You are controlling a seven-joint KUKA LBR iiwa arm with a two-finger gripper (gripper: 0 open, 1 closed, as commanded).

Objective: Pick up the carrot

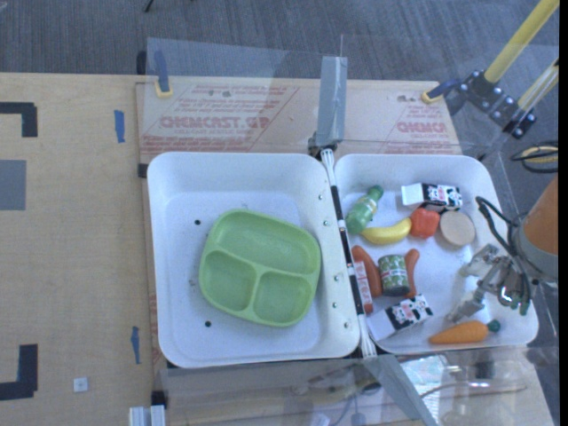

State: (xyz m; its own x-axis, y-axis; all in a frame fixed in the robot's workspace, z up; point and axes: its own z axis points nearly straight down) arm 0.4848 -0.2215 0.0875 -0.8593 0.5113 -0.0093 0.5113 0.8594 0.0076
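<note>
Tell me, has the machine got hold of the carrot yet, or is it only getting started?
Not yet. The carrot lies on the floor of the right bin, near its front edge, so nothing is picked up. What looks done is the approach: the gripper sits low over that bin, just above the carrot in the picture. Left to do: close on the carrot and lift it out.

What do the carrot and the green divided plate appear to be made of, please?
The carrot looks like moulded toy plastic or rubber: even orange with a smooth, slightly matte skin and a small green tip. The green divided plate seems to be hard plastic: a single pale green colour, rounded moulded ridges between compartments and a soft sheen.
</note>
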